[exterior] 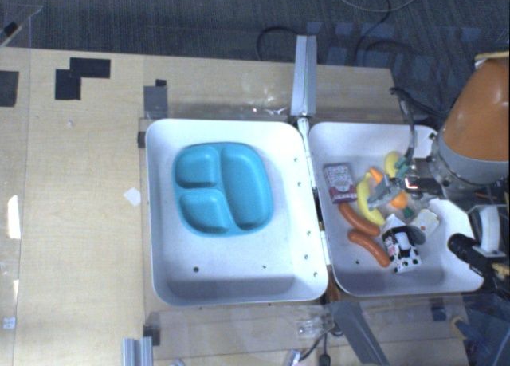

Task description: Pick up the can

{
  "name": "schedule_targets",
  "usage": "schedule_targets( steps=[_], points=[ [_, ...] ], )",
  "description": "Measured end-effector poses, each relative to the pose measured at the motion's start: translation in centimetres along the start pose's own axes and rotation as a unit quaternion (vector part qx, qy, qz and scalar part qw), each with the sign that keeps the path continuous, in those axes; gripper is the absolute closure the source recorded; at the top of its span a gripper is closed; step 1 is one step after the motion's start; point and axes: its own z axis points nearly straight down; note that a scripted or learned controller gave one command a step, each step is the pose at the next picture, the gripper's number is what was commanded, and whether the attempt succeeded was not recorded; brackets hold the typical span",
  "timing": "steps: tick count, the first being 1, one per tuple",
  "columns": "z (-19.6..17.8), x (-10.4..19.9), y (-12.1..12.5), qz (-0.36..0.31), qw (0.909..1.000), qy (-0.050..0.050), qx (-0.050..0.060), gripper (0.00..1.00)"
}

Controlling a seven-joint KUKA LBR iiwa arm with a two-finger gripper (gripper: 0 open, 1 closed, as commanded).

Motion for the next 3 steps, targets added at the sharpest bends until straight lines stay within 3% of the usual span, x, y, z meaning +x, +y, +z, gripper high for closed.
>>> schedule_targets(
  steps=[1,2,3],
  points=[
    [4.4,-6.9,-1.5,0.118,0.9930,0.000,0.001,0.00],
    [11.1,-11.4,0.2,0.062,0.9981,-0.001,-0.004,0.00],
    [12.6,-11.8,2.2,0.060,0.9980,-0.004,-0.017,0.00]
  ],
)
